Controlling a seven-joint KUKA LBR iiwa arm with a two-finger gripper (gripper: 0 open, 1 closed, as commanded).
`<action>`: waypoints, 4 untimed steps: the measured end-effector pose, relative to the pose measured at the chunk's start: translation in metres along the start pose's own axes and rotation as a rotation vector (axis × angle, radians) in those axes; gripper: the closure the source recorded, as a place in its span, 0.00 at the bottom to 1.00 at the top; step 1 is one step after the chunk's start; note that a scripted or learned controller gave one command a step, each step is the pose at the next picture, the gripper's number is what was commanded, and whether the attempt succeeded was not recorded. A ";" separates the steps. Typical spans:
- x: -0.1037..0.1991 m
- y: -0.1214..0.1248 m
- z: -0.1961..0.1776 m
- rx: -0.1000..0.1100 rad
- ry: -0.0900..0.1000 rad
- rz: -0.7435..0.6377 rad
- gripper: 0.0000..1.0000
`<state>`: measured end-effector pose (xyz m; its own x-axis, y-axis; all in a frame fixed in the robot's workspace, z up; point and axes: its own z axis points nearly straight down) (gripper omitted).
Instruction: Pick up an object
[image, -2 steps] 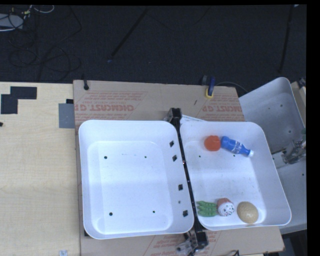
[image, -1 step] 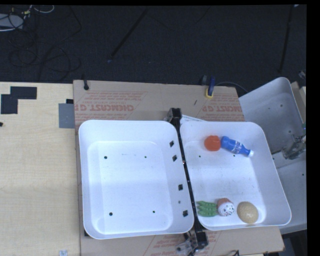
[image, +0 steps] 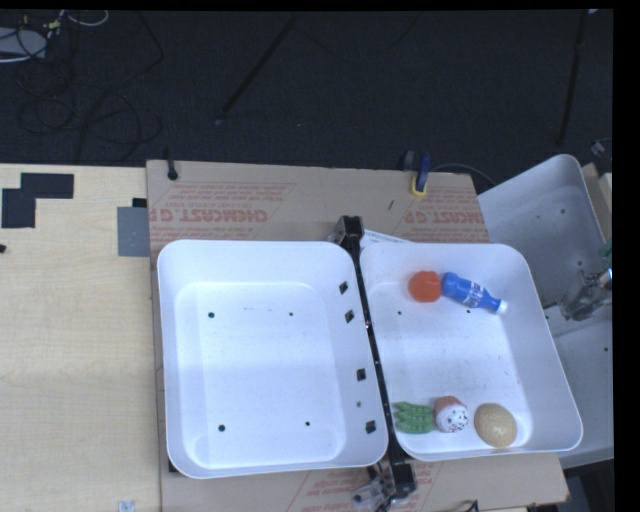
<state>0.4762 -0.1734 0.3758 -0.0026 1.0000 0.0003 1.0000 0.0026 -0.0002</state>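
Note:
The right bin (image: 545, 330) holds several small objects. An orange ball (image: 425, 286) lies near its far wall, touching a blue bottle (image: 470, 293) with a white cap that lies on its side to the ball's right. Along the near wall, from left to right, sit a green leafy toy (image: 411, 417), a small white ball with red marks (image: 451, 414) and a tan egg-shaped object (image: 495, 424). These three lie close together in a row.
The left bin (image: 170, 350) stands beside the right one, with a black divider strip (image: 362, 330) between them. Both rest on a cardboard sheet (image: 260, 205). A grey metal plate (image: 560, 215) rises at the right edge.

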 end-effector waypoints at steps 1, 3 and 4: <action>-0.008 0.000 0.017 0.002 0.000 0.003 1.00; -0.003 0.000 0.002 0.002 0.000 0.002 1.00; -0.007 0.000 0.003 0.003 0.000 0.003 1.00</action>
<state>0.4757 -0.1801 0.3726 0.0003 1.0000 0.0002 1.0000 -0.0003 -0.0030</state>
